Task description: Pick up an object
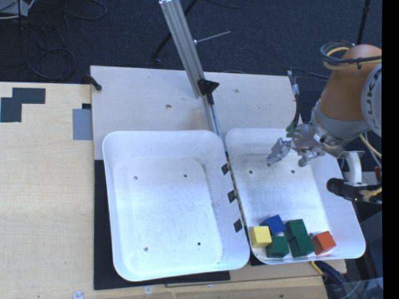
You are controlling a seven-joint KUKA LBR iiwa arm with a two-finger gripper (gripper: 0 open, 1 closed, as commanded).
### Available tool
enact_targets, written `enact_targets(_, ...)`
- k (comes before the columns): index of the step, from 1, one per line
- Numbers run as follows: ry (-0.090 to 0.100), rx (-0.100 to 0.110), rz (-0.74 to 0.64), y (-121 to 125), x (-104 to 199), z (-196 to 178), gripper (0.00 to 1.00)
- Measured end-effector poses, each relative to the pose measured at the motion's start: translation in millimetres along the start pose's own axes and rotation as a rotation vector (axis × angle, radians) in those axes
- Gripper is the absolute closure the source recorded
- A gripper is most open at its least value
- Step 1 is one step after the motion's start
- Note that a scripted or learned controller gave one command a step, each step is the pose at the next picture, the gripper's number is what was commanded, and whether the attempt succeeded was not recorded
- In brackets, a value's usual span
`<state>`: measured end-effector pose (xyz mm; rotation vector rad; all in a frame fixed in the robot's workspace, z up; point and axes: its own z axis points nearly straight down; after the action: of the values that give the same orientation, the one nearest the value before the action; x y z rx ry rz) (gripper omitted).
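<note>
Camera view, metal gripper (289, 154) spread open, unladen, above right bin (349, 229), blocky yellow (260, 235), blue (274, 223), green (298, 236), orange (323, 242) cubes clustered in near corner.

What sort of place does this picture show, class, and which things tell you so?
Probably a robotics lab: a robot arm reaches over two white bins, coloured blocks sit in one, and cables trail across the floor.

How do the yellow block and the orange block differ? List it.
Colour: the yellow block is yellow, the orange block orange. Place: the yellow block sits at the left end of the cluster, close to the divider between the bins; the orange block sits at the right end, near the right bin's outer rim. Neighbours: the yellow block adjoins the blue block; the orange block adjoins a green block. Both lie in the right bin's near corner.
</note>
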<state>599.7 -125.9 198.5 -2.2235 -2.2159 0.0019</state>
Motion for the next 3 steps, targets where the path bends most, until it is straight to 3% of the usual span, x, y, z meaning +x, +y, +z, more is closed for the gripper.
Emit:
enact_targets(1, -0.001, -0.002, -0.003, -12, 29, 107, 0.0)
enact_targets(2, -0.002, -0.005, -0.006, 48, 20, 107, 0.0)
enact_targets(3, -0.001, 0.001, -0.011, 45, 21, 98, 1.0)
